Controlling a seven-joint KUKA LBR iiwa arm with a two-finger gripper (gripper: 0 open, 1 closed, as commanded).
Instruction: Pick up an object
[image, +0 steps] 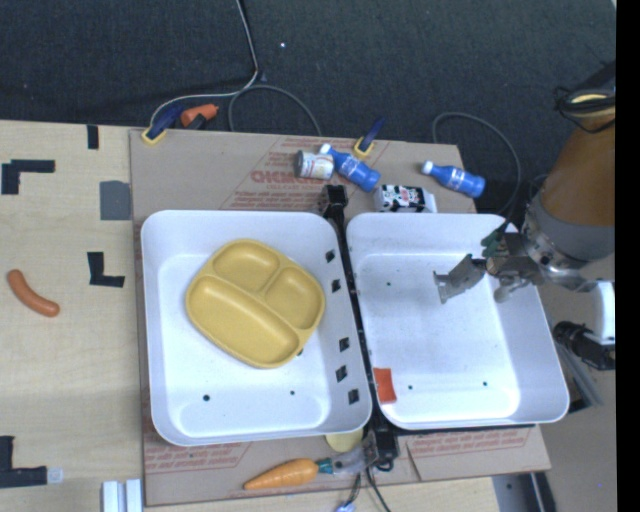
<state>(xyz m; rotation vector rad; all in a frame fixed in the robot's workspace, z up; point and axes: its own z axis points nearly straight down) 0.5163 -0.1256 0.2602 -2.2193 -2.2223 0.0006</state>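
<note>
A yellow divided plate (256, 301) lies flat in the left white bin (165, 330). My gripper (481, 281) hangs over the upper right part of the right white bin (540, 380), far from the plate. Its two grey fingers (455, 279) are spread apart with only the bin floor showing between them, so it is open. The grey arm with its orange band (588, 180) comes in from the right edge.
A small orange tag (383, 385) sits at the right bin's left wall. Outside the bins lie a sausage (32, 293) far left, a carrot (283, 474) in front, two blue bottles (357, 171) (455, 179) and a small box (405, 199) behind.
</note>
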